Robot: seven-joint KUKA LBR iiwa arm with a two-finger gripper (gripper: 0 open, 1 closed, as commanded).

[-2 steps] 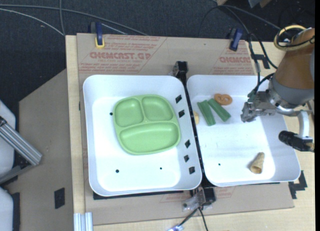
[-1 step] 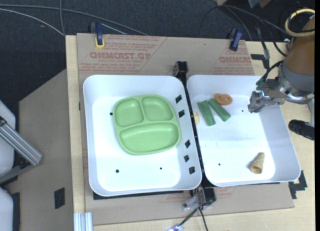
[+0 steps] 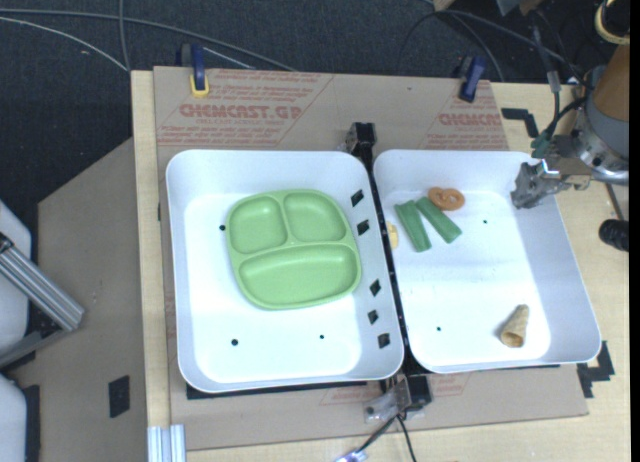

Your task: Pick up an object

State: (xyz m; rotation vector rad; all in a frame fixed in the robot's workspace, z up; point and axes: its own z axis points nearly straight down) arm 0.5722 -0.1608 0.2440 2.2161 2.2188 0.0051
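Observation:
The right bin [image 3: 560, 250] holds two green sticks [image 3: 426, 223] lying side by side near its back left. An orange ring-shaped piece [image 3: 446, 198] rests just behind them. A tan cone-shaped piece [image 3: 514, 326] lies near the front right corner. My gripper [image 3: 528, 190] hangs at the right bin's back right edge, well to the right of the orange ring. Nothing shows between its fingers. A small yellowish item [image 3: 393, 238] peeks out at the right bin's left wall.
The left bin [image 3: 200, 330] carries a green three-compartment plate [image 3: 292, 248]. A black divider with clips [image 3: 375, 250] runs between the bins. Blue clamps [image 3: 200, 68] [image 3: 470, 75] sit at the board's back edge. Cables trail across the dark floor behind.

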